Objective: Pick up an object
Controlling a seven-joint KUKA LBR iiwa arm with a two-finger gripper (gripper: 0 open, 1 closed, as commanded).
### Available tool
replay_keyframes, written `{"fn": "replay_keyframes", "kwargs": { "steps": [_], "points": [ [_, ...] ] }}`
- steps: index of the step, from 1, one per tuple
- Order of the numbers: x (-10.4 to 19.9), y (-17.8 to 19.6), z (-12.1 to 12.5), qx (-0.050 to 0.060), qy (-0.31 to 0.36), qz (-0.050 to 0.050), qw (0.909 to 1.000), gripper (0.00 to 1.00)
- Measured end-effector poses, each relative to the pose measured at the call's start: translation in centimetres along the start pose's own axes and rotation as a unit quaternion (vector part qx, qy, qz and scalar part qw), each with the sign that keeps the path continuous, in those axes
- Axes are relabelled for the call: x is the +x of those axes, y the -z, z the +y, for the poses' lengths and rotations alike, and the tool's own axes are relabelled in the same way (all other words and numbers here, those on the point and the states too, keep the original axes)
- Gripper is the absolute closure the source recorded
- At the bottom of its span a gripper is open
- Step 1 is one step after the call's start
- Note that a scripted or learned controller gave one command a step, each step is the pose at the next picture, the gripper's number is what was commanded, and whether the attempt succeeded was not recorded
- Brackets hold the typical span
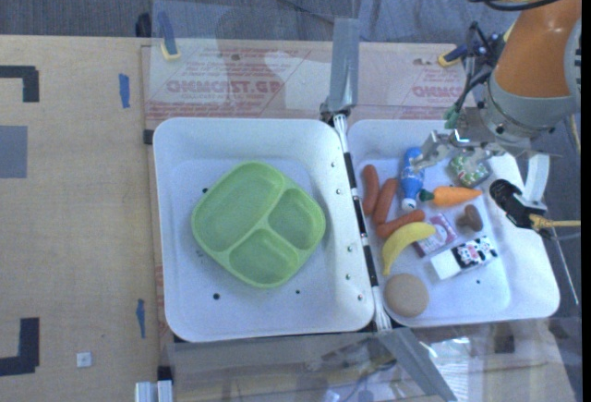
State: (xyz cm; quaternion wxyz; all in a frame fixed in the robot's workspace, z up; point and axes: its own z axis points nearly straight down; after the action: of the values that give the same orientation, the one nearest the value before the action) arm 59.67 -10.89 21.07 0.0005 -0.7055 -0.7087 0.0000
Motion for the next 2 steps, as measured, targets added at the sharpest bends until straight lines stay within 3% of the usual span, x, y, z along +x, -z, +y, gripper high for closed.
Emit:
{"fn": "replay_keyframes", "kwargs": {
  "steps": [1, 2],
  "points": [
    [-0.3, -10.3, 2.5, -0.01, -0.019, -0.001, 0.9998, 0.0],
    [0.7, -12.3, 3.4, -0.005, -0.024, -0.001, 0.9997, 0.0]
  ]
}}
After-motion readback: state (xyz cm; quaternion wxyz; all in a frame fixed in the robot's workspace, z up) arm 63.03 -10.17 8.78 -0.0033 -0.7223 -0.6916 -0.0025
